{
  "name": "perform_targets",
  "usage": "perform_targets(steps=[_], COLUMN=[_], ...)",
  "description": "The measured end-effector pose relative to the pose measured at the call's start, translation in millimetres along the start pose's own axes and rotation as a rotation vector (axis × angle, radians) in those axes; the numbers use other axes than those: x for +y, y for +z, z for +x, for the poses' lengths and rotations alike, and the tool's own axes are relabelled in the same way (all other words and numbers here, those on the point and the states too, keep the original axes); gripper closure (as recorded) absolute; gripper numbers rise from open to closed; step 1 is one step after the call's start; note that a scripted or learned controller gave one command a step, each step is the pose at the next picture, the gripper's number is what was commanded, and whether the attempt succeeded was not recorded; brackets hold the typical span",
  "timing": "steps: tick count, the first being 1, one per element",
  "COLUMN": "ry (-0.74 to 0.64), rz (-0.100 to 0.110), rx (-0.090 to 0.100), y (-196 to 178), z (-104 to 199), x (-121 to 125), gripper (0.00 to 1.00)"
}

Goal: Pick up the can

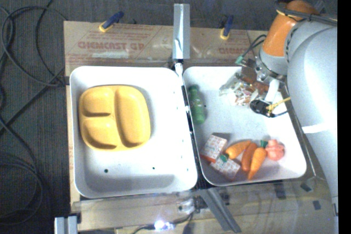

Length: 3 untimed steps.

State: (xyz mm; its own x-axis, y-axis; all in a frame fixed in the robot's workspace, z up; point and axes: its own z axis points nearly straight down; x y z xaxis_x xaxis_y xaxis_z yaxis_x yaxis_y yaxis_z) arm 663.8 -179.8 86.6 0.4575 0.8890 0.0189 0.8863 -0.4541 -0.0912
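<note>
I'm seeing the gripper point(258, 80) hanging over the right white bin's point(219, 112) far corner, above a crinkly silver wrapper point(237, 86) — can't tell its grip state. The green cylindrical can point(197, 103) is lying against that bin's left wall, well apart.

The can point(197, 104) is green and slim, lying on its side in the right bin point(219, 129), close along that bin's left wall. Its long axis runs roughly up and down the view, well apart from the other items.
</note>
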Motion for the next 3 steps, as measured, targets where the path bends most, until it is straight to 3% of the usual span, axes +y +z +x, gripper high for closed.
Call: perform_targets(steps=[1, 2, 3], ry=[0.018, 0.162, 0.503], rz=[-0.096, -0.051, -0.098], rx=[-0.012, -0.023, 0.004], y=[0.2, -27.4, 2.1], z=[-22.2, -26.4, -0.2], x=[-29.3, 7.6, -47.3], gripper=[0.00, 0.00, 0.00])
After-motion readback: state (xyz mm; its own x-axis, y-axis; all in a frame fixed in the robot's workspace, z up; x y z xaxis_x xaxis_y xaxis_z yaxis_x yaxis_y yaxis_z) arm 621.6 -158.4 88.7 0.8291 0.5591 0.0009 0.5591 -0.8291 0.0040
